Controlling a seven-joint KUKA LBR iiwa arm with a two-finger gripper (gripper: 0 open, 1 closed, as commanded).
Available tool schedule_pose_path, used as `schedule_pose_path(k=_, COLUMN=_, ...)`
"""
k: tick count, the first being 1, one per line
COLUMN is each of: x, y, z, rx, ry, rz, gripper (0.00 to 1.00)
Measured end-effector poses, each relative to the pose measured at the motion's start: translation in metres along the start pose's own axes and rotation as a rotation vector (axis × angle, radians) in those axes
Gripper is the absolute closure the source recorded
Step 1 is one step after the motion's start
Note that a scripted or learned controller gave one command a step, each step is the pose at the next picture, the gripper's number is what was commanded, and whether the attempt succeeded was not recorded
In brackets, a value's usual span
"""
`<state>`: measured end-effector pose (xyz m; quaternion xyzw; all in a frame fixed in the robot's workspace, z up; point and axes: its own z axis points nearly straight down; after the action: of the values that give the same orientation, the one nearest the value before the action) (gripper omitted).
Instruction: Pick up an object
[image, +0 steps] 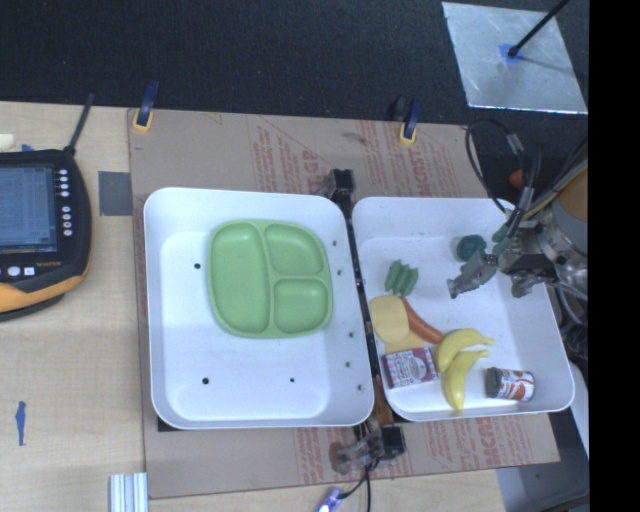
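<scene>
At the far left of the frame a teach pendant (35, 235) with an orange rim lies on the surface (70, 380). Right of it, the left bin (175, 390) holds a green divided plate (268, 277), lying flat in its upper middle. The right bin (545, 395) touches it along the centre. In that bin, from left to right: a yellow rounded object (388, 320) with an orange carrot (424, 325) beside it, a small green piece (402, 277) above them, a red-labelled packet (408, 368) below, a banana (459, 362), a small can (510, 384) on its side, and a dark green object (470, 245) near the upper right. The hand (492, 274) hangs over the bin's right part with its fingers spread apart, nothing between them
</scene>
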<state>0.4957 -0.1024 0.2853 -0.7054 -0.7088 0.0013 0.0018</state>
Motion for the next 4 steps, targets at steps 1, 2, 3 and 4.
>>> schedule_pose_path(k=1, x=-0.037, y=-0.02, z=0.09, rx=0.001, ry=-0.001, rz=0.0, gripper=0.0)
schedule_pose_path(k=2, x=-0.023, y=0.003, z=0.189, rx=-0.014, ry=-0.007, rz=0.001, gripper=0.0)
schedule_pose_path(k=3, x=-0.025, y=0.004, z=0.178, rx=-0.015, ry=-0.012, rz=-0.002, gripper=1.0)
schedule_pose_path(k=4, x=-0.07, y=0.021, z=0.097, rx=-0.003, ry=-0.002, rz=0.002, gripper=1.0)
